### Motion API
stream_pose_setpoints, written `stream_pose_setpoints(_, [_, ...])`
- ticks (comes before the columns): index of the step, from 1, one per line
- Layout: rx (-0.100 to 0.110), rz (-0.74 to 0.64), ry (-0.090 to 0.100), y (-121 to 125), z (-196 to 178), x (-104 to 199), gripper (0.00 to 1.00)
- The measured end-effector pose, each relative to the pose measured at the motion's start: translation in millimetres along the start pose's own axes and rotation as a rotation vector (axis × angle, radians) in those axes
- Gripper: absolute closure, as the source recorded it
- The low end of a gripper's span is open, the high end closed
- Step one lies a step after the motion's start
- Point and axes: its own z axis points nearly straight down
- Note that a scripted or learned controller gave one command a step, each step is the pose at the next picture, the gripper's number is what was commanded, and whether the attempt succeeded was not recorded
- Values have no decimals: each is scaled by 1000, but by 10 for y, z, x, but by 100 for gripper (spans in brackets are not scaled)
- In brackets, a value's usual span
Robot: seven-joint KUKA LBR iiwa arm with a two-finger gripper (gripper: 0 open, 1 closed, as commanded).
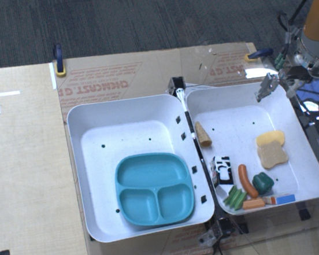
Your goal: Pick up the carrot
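The carrot (253, 204) is being observed lying at the front edge of the right bin (300, 134), touching the lower end of a hot dog sausage (247, 180) and just beside green pea pods (234, 197). The end effector (269, 85) is being held above the bin's far right corner, well apart from the carrot; whether it is released or clenched cannot be told. A teal divided plate (154, 187) is being carried in the left bin (94, 162).
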Motion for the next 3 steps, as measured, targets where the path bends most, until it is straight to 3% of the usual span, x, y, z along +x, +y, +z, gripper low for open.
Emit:
stream_pose_setpoints(1, [1, -65, 4, -265, 1035, -319, 0])
stream_pose_setpoints(2, [-2, -133, 3, -628, 1374, -220, 0])
stream_pose_setpoints(3, [-14, -136, 5, -570, 1210, -196, 100])
